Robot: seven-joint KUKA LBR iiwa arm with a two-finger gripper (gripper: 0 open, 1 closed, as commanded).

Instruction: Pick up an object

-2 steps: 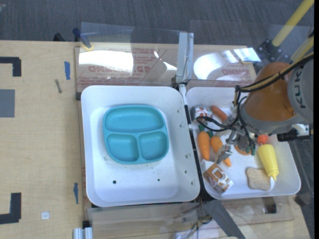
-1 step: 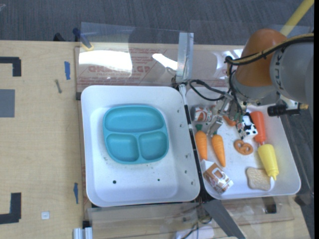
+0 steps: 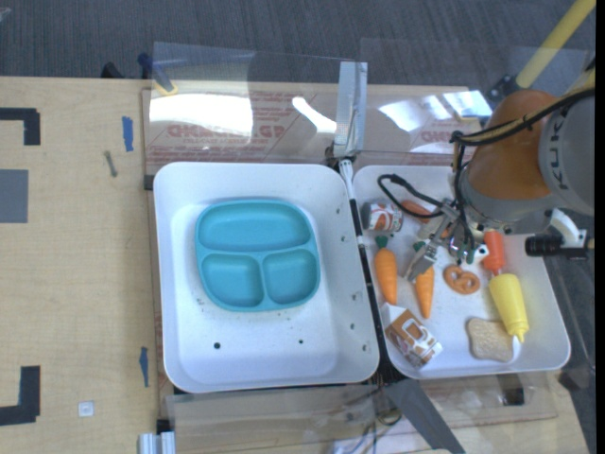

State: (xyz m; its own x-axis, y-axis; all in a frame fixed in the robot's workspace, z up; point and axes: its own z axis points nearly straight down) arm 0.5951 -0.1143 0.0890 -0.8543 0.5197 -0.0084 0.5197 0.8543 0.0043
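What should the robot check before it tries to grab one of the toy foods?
1. Hand over the right bin: ok.
2. Toy food within reach, two carrots and a pretzel just below the hand: ok.
3. Something already held: cannot tell.
4. Which toy the hand is lined up with: cannot tell; metal parts overlap the food.
5. Blue tray in the left bin, out of the way: ok.

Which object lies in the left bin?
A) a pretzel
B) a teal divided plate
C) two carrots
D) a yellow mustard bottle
B: the teal divided plate is in the left bin, while the carrots, pretzel and yellow mustard bottle lie in the right bin.
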